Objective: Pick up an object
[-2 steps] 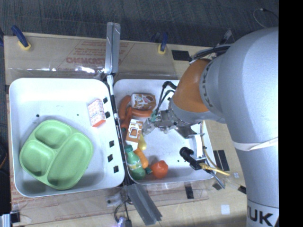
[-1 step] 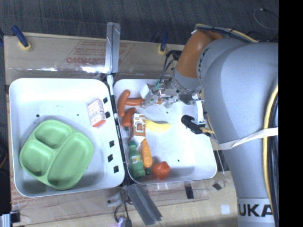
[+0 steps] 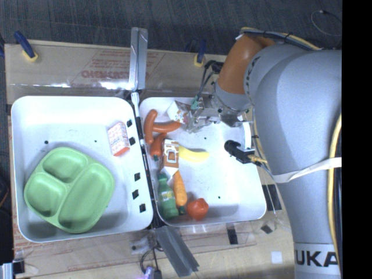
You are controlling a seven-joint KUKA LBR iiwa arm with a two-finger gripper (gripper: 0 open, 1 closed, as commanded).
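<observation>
The left bin (image 3: 70,106) holds a green divided plate (image 3: 68,189) and a small red-and-white carton (image 3: 118,138) near its right wall. The right bin (image 3: 232,205) carries the candidates: sausages (image 3: 152,124) at the far left, a banana (image 3: 193,154) mid-bin, a carrot (image 3: 179,190) and tomato (image 3: 198,208) at the near edge. The end effector (image 3: 196,119) sits low just right of the sausages; whether it is open or closed cannot be told. Judged step: approach for grasp. Next move calls for closing on the nearest sausage, then lifting.
</observation>
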